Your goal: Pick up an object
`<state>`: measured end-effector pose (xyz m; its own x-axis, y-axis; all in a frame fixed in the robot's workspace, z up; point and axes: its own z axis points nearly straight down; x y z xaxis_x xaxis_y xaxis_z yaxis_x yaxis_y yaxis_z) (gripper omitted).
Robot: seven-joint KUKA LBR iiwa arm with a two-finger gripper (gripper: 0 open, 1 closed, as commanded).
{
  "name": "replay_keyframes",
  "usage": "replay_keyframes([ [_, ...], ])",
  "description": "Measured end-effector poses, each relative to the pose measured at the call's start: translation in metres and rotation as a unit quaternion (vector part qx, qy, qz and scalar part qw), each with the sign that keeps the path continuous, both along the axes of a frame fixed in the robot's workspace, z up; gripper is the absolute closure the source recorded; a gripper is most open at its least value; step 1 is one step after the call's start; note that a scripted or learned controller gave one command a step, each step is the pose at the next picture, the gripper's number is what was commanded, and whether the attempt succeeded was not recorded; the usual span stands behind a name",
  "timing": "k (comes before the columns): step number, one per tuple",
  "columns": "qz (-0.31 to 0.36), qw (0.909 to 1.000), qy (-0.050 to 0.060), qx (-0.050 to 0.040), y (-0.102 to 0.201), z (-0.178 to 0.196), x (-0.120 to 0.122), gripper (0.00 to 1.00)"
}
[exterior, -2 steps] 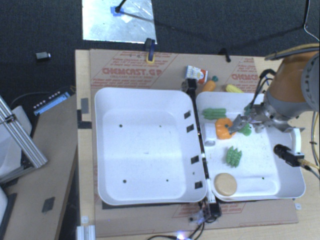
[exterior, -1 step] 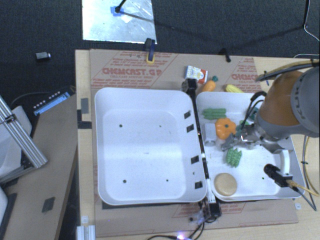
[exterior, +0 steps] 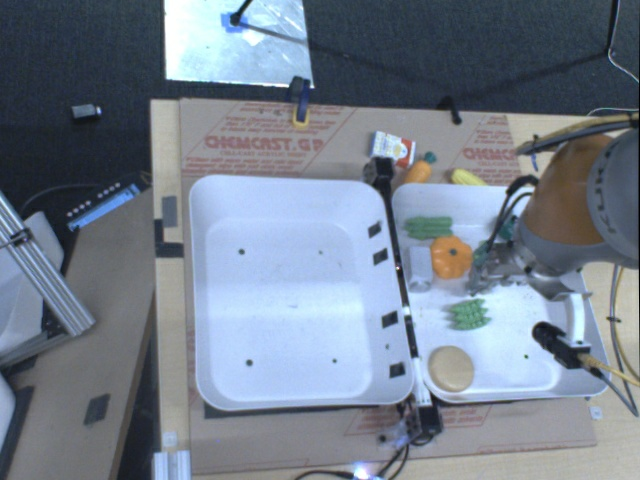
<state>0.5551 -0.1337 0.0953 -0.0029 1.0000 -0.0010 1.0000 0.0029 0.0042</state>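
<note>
gripper (exterior: 484, 274) low in right bin (exterior: 520, 368), its closure can't be read | orange pumpkin (exterior: 451, 257) just beside it | likely light, rigid, smooth; best pinched across its middle

two smooth white plastic bins (exterior: 290, 218) sit on matt brown cardboard (exterior: 260, 143) beside dark carpet (exterior: 80, 38).
</note>
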Motion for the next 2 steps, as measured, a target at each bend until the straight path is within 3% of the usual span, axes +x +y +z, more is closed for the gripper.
replay_keyframes([
  [1, -0.001, 1.0000, 0.004, 0.0016, 0.038, -0.012, -0.071, 1.00],
  [2, 0.008, 1.0000, -0.005, 0.0040, 0.160, 0.095, -0.040, 1.00],
])
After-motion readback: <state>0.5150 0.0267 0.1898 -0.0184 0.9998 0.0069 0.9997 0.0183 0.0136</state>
